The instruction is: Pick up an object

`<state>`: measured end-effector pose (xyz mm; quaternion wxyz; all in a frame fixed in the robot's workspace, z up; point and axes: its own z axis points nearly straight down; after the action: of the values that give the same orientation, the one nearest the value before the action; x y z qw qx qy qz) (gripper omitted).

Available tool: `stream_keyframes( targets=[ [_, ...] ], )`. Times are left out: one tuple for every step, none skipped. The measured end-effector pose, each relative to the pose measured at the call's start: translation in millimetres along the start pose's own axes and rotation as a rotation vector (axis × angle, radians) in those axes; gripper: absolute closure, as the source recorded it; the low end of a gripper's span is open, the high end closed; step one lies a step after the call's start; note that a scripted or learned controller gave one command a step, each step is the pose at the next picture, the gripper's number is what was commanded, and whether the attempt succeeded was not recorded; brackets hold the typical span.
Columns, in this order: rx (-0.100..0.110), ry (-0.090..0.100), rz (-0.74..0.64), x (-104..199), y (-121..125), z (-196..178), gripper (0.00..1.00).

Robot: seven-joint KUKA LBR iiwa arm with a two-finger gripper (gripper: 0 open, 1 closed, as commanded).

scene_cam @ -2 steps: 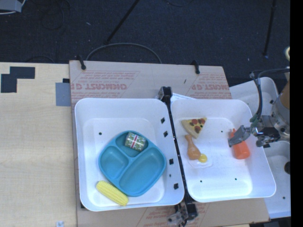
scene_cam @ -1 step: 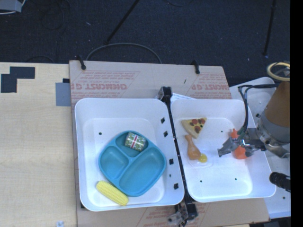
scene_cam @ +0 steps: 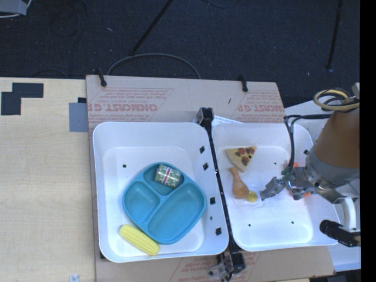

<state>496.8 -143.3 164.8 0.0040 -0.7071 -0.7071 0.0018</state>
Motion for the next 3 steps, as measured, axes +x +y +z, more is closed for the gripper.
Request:
stream_keyframes(
  targets=[
    [0.0,0.0,0.001,1.1,6.5,46.5,0.0],
    [-0.002,-0.001,0.007,-0.8,6.6,34.1,1.0],
    [-0.009,-0.003,0.006,-5.8,-0.5,-24.7,1.0]
  ],
)
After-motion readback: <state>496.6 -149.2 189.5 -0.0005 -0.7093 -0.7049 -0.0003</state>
